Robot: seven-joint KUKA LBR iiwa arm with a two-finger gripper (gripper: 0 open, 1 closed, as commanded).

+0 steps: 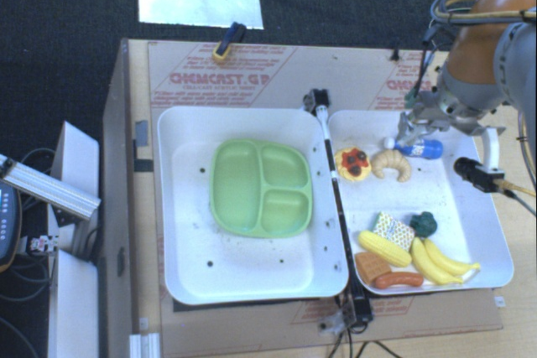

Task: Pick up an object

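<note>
**Gripper low over the far end of the right bin**

The gripper [413, 130] sits at the far end of the right bin [485, 222], just above a blue-and-white bottle-like object [422, 149]. Whether it is wide, narrow or holding anything I cannot tell; the wrist hides that.

Just nearer than the bottle lies a croissant [394, 164], with a small pizza slice [352, 163] to its left, against the bin's dividing wall. These three sit closest, so one of them is probably the target.

At the near end of this bin, well apart from the gripper, cluster a corn cob [383, 247], bananas [440, 262], a sausage [398, 280] and a green broccoli piece [424, 223]. Left of the bin, a green divided plate [260, 187] rests in the neighbouring bin [189, 264].
</note>
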